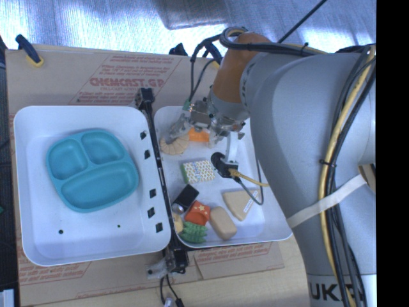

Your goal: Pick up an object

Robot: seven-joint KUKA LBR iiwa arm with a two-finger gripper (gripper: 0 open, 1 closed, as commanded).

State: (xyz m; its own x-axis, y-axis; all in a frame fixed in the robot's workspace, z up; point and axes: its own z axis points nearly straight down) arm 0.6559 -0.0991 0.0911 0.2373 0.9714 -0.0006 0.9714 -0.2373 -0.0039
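Observation:
My gripper (197, 125) is low over the far end of the right bin (271, 226). An orange piece (199, 135) lies right under it, and a round tan biscuit (174, 146) lies just to its left. Nearer the camera in the same bin are a green patterned block (198, 170), a black block (186, 196), a red piece (198, 213), a green leafy piece (193, 233), a tan oval (223, 223) and a pale wedge (238, 204). From this angle the gripper's body hides whether anything is held.
The left bin (29, 235) holds a blue divided plate (92, 168). A black divider with clips (153, 165) runs between the bins. My arm's grey body (300, 120) covers the right side of the bench. Brown cardboard (96, 75) lies beneath the bins.

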